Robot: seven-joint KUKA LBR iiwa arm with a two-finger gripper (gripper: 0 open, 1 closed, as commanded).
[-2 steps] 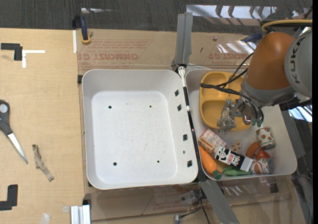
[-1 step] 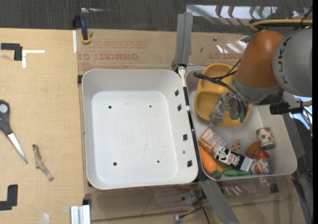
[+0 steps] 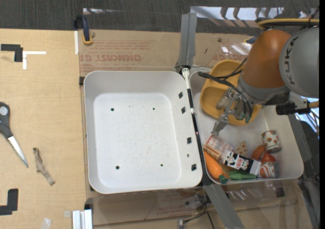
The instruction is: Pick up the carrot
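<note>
Orange and small, the carrot (image 3: 214, 167) lies at the lower left corner of the right bin (image 3: 297, 158), low in the right half of the frame, hard against the wall that divides the two bins. Its green top points right, under a black-and-white carton (image 3: 236, 161), and a pink carton (image 3: 218, 147) sits just above it. The hand (image 3: 227, 115) hangs well above the carrot in the frame, near the yellow bowl (image 3: 216, 91); I cannot tell how far it is open, and nothing shows in its grip.

The step in hand looks like the approach. To do it well, the hand should travel down and slightly left in the frame until it is over the bare orange body, not the leafy end under the carton. The pinch should probably cross the carrot's short width. The bin wall crowds one side, so a line that keeps one finger off the wall and the other off the pink carton seems wise. A slow, straight descent would likely avoid nudging the cartons onto the carrot.
</note>
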